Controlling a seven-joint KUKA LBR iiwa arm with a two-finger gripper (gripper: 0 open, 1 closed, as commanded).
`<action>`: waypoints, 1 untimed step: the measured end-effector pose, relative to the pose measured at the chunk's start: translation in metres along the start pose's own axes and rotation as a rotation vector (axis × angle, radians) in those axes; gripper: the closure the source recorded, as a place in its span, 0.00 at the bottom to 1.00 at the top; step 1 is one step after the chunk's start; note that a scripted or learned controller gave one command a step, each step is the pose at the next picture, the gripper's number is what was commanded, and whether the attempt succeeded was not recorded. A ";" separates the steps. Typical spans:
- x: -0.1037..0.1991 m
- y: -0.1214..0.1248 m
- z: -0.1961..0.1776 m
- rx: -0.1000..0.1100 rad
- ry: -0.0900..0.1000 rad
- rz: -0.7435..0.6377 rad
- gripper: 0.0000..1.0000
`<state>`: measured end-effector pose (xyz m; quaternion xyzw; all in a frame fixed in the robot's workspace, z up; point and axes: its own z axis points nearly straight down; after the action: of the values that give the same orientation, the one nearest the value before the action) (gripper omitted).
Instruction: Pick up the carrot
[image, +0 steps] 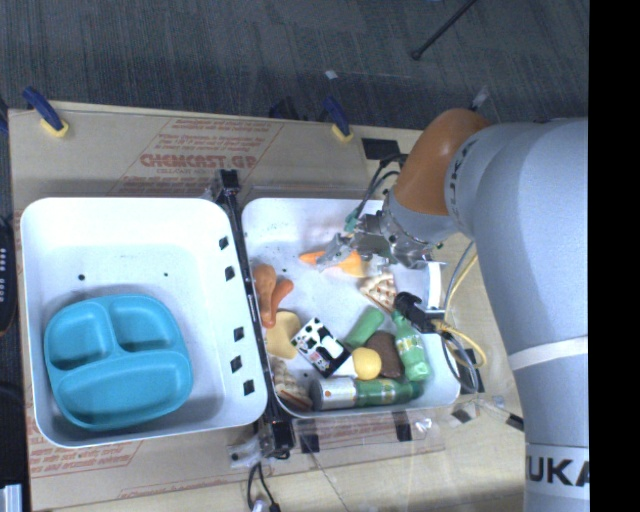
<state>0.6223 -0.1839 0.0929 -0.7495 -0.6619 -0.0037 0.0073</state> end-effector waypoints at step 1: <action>-0.001 0.000 -0.010 0.006 -0.005 -0.007 1.00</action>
<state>0.6220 -0.1854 0.1032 -0.7471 -0.6646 0.0002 0.0076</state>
